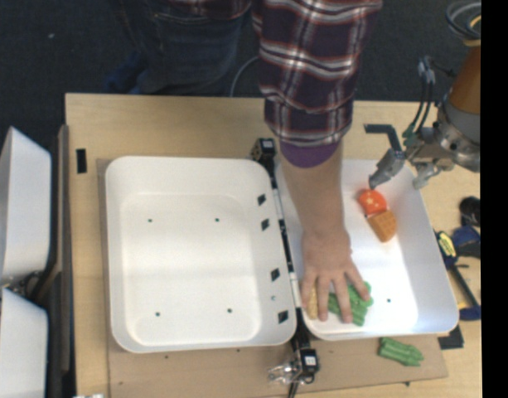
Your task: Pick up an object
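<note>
**Nothing lifted yet: pincer poised above the red and orange pieces**

The pick has not been made, as far as the view shows. The 2-finger pincer (392,160) hangs over the upper part of the right shallow white bin (426,222), its fingers spread apart and nothing between them. Just below its lower fingertip lies a small red rounded toy (370,201), touching an orange block (384,225); these look like the likeliest targets, so descent, closing and lift all remain.

A person's hand (330,272), reaching in from a plaid sleeve, rests on green plastic pieces (360,302) at the bin's lower end. Another green ridged piece (400,352) lies on the wooden counter (179,114) outside it. The left white bin (121,222) sits alongside.
</note>
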Tool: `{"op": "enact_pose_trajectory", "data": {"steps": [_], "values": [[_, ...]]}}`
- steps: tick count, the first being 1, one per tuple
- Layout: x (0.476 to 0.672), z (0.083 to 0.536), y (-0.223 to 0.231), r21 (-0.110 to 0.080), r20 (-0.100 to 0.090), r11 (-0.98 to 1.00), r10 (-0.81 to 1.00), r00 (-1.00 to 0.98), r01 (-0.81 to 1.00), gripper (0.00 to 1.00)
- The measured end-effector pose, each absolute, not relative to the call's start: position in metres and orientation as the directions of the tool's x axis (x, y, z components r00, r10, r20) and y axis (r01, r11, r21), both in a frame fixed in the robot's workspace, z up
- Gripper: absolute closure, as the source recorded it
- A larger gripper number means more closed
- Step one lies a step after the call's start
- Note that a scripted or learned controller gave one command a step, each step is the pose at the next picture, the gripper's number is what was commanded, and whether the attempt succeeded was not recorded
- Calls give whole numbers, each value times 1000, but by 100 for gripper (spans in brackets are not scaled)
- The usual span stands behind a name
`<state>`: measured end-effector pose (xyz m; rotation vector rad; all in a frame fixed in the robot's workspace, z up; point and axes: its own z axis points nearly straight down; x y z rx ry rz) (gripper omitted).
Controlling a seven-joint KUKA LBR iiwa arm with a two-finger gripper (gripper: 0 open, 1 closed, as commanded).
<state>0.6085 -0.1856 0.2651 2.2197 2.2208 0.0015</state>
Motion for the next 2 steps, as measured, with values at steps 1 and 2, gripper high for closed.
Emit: {"op": "enact_pose_trajectory", "data": {"steps": [1, 2], "values": [[510, 173, -215, -12, 2, -7, 1000, 7, 1000, 0], [503, 97, -183, -4, 2, 0, 1000, 0, 1000, 0]]}}
